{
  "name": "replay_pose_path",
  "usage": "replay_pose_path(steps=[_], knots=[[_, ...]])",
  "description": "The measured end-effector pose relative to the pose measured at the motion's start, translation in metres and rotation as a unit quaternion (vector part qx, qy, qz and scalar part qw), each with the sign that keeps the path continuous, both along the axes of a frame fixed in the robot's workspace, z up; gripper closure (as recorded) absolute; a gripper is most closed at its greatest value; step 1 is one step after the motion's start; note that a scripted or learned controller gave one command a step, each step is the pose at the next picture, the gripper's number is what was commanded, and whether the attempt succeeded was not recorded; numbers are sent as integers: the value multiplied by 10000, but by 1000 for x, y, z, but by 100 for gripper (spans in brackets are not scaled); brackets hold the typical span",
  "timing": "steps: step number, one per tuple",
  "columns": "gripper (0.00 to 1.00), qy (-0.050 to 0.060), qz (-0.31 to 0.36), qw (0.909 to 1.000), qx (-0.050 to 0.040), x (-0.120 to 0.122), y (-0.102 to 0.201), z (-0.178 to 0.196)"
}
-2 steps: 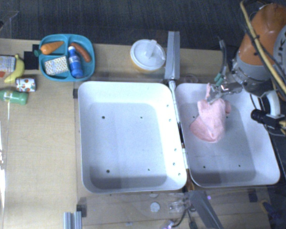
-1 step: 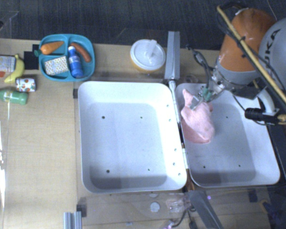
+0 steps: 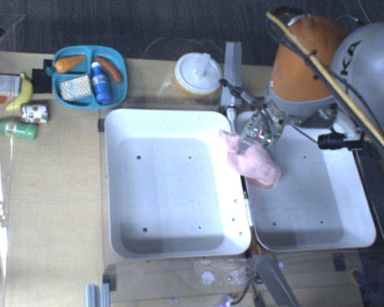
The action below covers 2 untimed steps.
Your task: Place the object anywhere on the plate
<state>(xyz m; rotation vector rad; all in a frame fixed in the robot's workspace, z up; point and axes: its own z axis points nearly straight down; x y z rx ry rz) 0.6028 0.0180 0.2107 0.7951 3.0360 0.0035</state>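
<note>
- A pale wooden worktop (image 3: pixel 51 203) runs out to the left, with dark floor behind its far edge.
- Two shallow white bins sit side by side on it: the left bin (image 3: pixel 173 184) and the right bin (image 3: pixel 313 197), their inner walls touching down the middle.
- The grey arm (image 3: pixel 365 62) comes in from the right, its orange band (image 3: pixel 304 56) bulging above the wrist, with a tan hose crossing over it.
- A pink soft object (image 3: pixel 253 164), lumpy like a bit of cloth or a plush toy, hangs across the seam between the two bins, most of it over the right bin's left edge.
- The jaws (image 3: pixel 251 141) point down and left at the upper end of the pink object, right against it; they look closed narrowly on its top edge, with the bulk of the object trailing below and to the right of them.
- Beyond the bins at the back stands a white lidded cup (image 3: pixel 197 74).
- At the worktop's back left lies a blue divided plate (image 3: pixel 118 66) carrying toy food and a small blue bottle.
- Left of the plate are a toy banana (image 3: pixel 20 93), a small can (image 3: pixel 34 113) and a green bottle (image 3: pixel 14 129) lying flat.
</note>
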Motion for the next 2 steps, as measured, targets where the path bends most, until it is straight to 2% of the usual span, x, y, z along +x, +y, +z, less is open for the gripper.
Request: replay_pose_path(steps=[1, 2], knots=[[100, -9, 1987, 9801, -3, -1, 62, 4], [100, -19, 2521, 9677, -5, -4, 104, 5]])
